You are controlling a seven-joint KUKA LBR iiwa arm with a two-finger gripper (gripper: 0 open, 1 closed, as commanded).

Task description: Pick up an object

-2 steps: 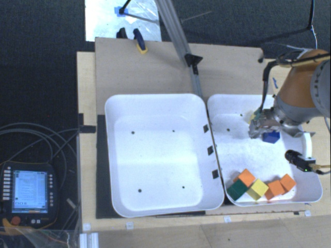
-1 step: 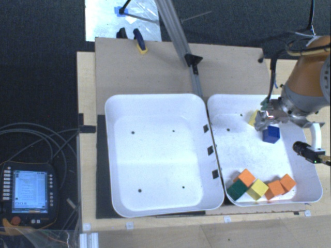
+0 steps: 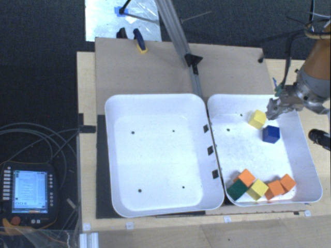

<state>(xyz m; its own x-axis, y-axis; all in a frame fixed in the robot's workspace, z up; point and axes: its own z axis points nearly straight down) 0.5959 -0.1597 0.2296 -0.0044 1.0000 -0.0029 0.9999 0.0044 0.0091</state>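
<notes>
Yellow cube (image 3: 257,119) sits in the right bin (image 3: 305,154), upper part, just beside the gripper (image 3: 273,109) on my feed. Blue cube (image 3: 270,134) is just below it, apart from it. The fingers are too blurred and small here, so I cannot tell how far apart they are, and nothing visibly sits between them. At the right bin's near edge I count a cluster of 5: green cube (image 3: 237,190), orange cube (image 3: 246,177), a second yellow cube (image 3: 257,189), and 2 more orange cubes (image 3: 281,185), touching one another. Left bin (image 3: 155,154) is white like the other, 4 dark dots on its floor. Both bins rest on a tan bench (image 3: 155,66); dark carpet around it. Teach pendant (image 3: 28,192) with cables lies on the floor at left. A grey pole (image 3: 176,27) slants over the bench's far side.
</notes>
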